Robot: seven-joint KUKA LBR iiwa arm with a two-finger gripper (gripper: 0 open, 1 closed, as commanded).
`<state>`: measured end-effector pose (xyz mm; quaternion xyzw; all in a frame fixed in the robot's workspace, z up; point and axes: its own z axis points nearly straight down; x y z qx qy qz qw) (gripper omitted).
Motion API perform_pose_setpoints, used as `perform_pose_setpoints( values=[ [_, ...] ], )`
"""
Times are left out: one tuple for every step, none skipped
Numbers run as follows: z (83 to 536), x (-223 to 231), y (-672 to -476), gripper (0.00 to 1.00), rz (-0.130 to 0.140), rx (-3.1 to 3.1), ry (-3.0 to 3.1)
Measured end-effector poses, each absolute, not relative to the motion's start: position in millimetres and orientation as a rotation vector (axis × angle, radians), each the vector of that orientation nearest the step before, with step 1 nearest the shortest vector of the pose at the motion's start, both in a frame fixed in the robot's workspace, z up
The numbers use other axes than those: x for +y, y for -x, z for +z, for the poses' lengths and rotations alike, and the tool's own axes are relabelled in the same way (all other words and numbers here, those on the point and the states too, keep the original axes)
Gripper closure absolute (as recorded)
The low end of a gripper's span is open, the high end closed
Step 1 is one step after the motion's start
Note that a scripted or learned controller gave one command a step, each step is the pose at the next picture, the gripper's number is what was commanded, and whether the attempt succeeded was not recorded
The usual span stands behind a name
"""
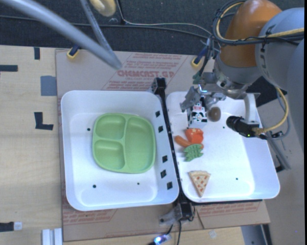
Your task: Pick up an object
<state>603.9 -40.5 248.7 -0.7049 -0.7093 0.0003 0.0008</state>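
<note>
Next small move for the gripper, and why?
Probably lower straight down: the gripper sits over the black-and-white toy at the back of the right bin, with the brown ball close beside it, so sideways travel risks a nudge.

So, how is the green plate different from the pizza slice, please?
The green plate is far larger than the pizza slice. The plate is rounded, with three compartments; the slice is a plain triangle. The plate is light green; the slice is tan with red spots. The plate lies in the left bin, the slice in the right bin. Both lie flat, apart from the gripper.
</note>
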Motion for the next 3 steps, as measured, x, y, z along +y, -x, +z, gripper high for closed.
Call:
perform_pose_setpoints(
  values=[
    [246, 3, -615.8, 1.00, 0.001, -2.227, 2.215],
    [229, 54, -622.5, 1.00, 0.004, -2.226, 2.213],
    [219, 98, -633.8, 1.00, 0.002, -2.226, 2.216]
  ],
)
